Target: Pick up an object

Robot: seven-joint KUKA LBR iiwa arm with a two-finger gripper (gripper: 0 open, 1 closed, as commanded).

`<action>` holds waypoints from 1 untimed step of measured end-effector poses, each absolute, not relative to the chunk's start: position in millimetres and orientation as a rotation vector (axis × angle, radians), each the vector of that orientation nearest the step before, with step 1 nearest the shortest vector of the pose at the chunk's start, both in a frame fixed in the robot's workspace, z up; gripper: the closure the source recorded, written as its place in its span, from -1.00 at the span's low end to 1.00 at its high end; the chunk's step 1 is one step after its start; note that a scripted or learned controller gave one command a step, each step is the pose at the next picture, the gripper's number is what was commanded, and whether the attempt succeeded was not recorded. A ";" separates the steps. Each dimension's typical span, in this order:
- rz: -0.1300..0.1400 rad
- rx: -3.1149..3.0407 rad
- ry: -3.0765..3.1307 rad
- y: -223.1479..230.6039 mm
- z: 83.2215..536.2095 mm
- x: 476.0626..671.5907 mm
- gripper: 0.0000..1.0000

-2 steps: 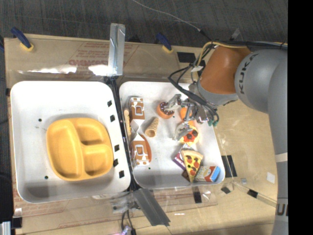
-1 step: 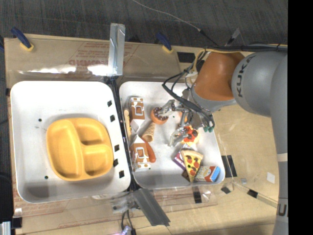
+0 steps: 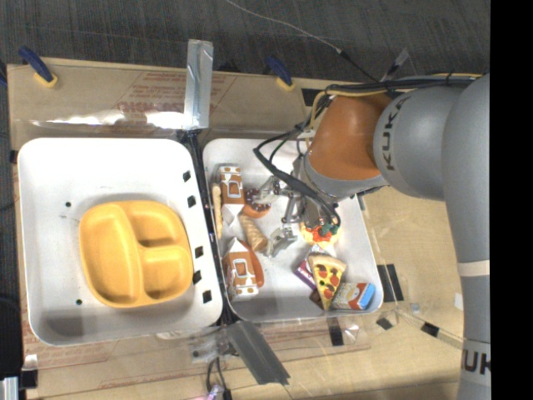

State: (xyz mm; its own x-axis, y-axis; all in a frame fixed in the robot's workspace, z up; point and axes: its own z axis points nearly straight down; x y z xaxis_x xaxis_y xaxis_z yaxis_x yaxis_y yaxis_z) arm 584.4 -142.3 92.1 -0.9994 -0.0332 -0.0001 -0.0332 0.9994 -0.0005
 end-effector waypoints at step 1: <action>-0.001 -0.049 3.136 -196.8 94.2 592.4 -1.00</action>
State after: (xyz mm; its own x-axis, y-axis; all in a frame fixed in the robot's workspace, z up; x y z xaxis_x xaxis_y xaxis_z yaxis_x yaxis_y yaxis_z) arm 592.4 -196.8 94.2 -0.9995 -0.0309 -0.0047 -0.0309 0.9995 -0.0008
